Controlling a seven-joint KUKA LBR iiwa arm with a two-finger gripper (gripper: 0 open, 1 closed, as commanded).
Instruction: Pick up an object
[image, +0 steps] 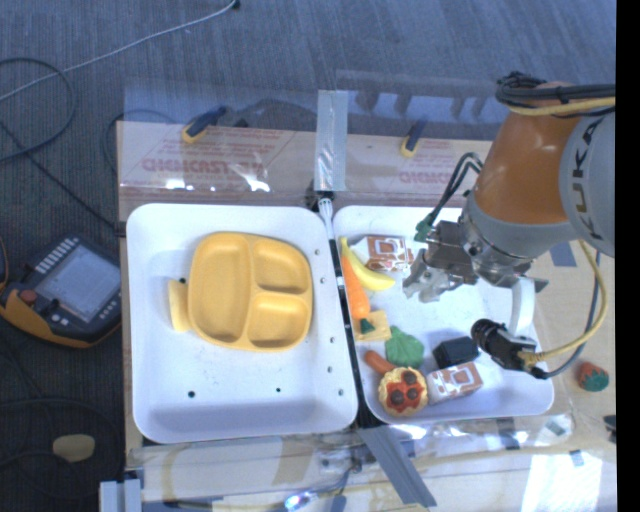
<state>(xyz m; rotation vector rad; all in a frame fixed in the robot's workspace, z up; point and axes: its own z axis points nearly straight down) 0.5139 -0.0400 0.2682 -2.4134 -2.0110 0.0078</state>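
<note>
Gripper (428, 283) | grip state unclear | over right bin (540, 400) | banana (366, 272) just left

I see yellow divided tray (250, 290) in the left white bin (150, 400) | teach pendant (65, 290) on grey carpet, left of bench | two yellow clamps (203, 123) at bench's far edge | cables (40, 90) on carpet
</note>
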